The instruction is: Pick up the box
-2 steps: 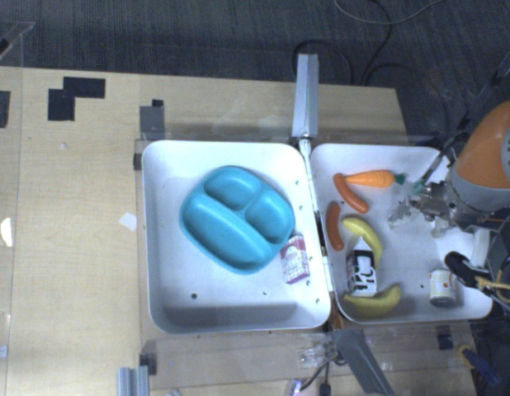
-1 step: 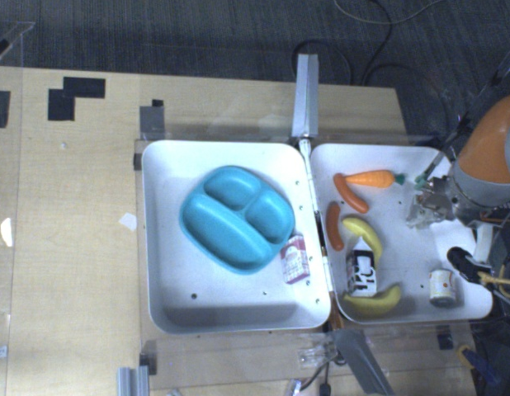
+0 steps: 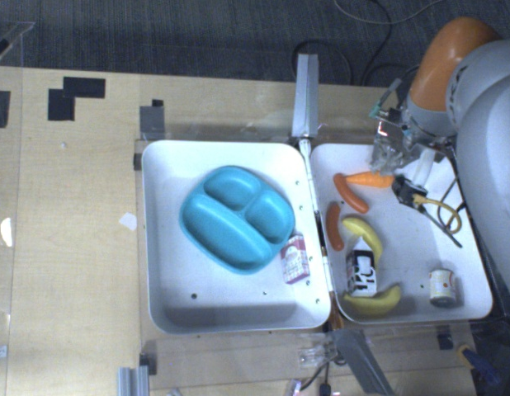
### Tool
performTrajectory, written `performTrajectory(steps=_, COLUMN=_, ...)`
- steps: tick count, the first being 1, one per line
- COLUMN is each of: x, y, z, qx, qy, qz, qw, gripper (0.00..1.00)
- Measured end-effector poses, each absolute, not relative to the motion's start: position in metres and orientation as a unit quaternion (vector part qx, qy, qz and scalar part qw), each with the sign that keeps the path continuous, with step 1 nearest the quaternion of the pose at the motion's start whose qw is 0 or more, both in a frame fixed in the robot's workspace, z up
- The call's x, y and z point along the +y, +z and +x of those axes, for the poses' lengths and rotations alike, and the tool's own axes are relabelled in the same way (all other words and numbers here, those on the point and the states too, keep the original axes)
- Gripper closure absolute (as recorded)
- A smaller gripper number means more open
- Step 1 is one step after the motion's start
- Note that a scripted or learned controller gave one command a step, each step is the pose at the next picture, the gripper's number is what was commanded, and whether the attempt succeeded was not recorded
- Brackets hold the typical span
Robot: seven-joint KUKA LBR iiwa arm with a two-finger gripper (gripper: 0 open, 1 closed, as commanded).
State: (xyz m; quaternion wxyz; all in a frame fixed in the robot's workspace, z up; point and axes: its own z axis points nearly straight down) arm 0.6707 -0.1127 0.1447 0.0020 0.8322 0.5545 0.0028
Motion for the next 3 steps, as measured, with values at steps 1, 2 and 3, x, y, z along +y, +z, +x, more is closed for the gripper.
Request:
performTrajectory(steps=1, x=-0.061, y=0.287, z=0.659, qx=0.524, qy=0.0031, qz=0.851, qw=0.002, gripper=1.0)
performTrajectory(steps=2, x=-0.085, y=0.303, z=0.67, qx=0.553, qy=0.0016, qz=0.833, qw=0.002, gripper=1.0)
performTrajectory(steps=3, x=-0.087, y=0.323, z=0.669, qx=0.561, qy=0.0021, qz=0.828, qw=0.002, gripper=1.0)
